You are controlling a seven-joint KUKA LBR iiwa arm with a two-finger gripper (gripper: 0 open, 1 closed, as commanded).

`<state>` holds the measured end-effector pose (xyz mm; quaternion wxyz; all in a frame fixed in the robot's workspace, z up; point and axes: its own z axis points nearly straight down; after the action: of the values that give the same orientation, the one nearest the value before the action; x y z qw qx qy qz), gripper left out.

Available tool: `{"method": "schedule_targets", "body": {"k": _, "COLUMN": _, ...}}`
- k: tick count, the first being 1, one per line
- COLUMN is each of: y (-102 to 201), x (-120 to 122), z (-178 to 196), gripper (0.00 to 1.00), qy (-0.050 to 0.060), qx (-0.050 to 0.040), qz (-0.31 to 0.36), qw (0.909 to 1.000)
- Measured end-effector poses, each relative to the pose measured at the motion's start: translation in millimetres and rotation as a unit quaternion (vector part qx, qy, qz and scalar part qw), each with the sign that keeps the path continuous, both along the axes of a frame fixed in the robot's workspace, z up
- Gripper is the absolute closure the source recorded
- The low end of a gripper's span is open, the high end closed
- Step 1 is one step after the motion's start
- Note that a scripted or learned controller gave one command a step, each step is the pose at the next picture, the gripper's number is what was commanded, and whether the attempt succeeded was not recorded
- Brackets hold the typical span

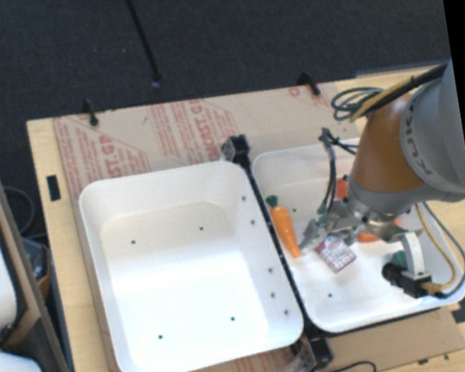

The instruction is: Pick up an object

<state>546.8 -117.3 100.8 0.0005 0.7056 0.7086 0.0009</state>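
Observation:
The arm reaches over the right bin [357, 310] from the right, its orange band and grey wrist covering much of the bin's right half. My gripper [331, 231] is low in the middle of the bin. A small pink and white patterned packet [338, 253] lies right under and in front of it, touching or nearly touching the fingers. An orange carrot-shaped object [285, 230] lies along the bin's left wall, just left of the gripper. A small orange piece [368, 237] peeks out beside the wrist.
The left bin [184, 267] sits beside the right one, parted by a black divider strip with a clamp [236, 148]. Cables [359, 101] loop off the arm at the upper right. A black fitting and a yellow cable [406, 277] lie at the right bin's lower right.

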Motion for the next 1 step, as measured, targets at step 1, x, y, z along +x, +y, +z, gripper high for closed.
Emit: {"method": "schedule_targets", "body": {"k": 1, "y": 23.1, "x": 75.8, "z": 123.0, "gripper": 0.0, "qy": -0.005, "qx": -0.0005, "qz": -0.001, "qw": 1.0}}
